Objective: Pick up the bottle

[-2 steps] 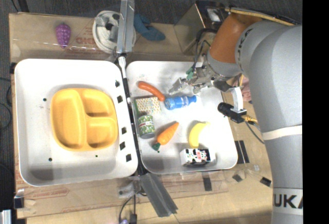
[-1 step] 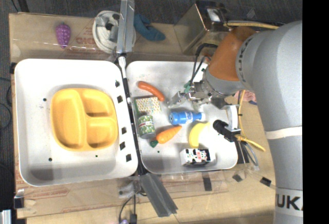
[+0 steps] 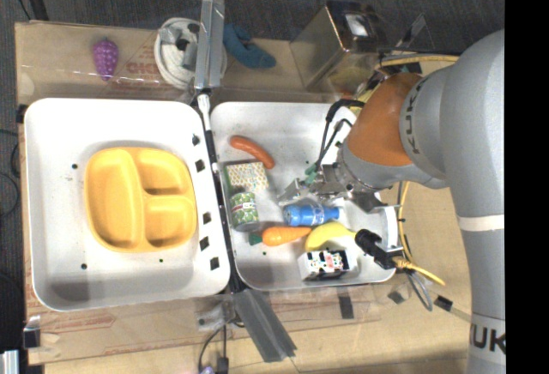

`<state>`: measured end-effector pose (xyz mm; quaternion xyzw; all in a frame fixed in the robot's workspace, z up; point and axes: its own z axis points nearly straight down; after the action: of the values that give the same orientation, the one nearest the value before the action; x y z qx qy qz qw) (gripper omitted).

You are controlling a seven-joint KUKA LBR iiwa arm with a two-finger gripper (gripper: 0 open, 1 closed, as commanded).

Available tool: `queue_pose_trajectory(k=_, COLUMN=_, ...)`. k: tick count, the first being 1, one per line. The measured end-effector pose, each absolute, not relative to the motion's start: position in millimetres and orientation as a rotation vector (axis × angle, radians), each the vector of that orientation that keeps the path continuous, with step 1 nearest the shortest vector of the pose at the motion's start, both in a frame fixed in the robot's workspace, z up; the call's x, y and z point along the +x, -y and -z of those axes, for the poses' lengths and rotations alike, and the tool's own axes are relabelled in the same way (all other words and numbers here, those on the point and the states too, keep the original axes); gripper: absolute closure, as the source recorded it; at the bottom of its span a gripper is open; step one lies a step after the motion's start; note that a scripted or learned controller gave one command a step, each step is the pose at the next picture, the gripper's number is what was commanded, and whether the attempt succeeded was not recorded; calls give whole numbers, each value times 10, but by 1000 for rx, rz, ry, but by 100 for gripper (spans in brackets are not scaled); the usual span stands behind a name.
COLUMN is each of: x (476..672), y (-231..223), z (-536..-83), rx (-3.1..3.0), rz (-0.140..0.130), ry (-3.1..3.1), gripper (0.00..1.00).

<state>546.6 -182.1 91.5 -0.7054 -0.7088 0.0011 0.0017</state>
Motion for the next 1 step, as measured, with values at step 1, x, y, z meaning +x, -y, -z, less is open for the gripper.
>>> queue_pose_trajectory(k=1, x=4898, y=2092, z=-922, rx=-2210, rz=2, ry=2227, gripper=0)
